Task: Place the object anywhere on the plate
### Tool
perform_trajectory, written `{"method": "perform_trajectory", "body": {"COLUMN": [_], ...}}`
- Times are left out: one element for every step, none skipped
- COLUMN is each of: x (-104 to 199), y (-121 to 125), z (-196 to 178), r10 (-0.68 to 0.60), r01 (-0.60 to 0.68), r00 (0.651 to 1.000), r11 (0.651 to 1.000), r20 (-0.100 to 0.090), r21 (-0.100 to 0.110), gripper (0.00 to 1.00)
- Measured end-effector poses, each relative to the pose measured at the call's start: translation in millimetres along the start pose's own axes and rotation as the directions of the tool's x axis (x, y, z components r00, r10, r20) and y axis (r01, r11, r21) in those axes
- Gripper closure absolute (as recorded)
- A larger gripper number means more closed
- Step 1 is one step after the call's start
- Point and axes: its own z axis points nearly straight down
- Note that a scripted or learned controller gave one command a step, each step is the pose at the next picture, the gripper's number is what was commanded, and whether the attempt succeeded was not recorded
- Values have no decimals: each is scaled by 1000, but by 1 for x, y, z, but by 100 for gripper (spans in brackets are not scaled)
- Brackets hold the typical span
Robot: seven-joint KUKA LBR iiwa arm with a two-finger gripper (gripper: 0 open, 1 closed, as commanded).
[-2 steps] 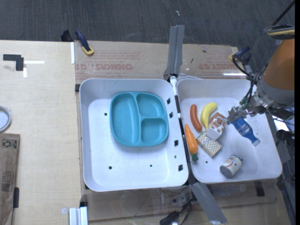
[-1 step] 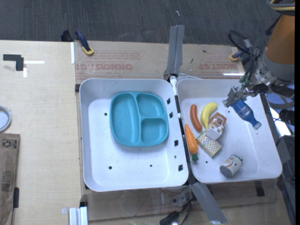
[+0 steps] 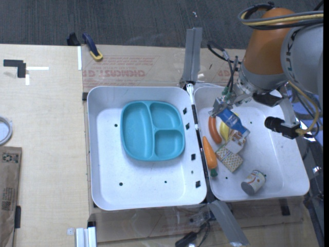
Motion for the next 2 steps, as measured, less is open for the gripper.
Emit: {"method": "perform_trajectory", "body": {"x": [79,133], "y": [-1,19], "z": [-1,-1], "r10": [54,-87], "r01": [-54,87], "r00": [999,996], "r11": [999,996], "r20": [0,1], "r21": [0,-1], "gripper": [100,100]}}
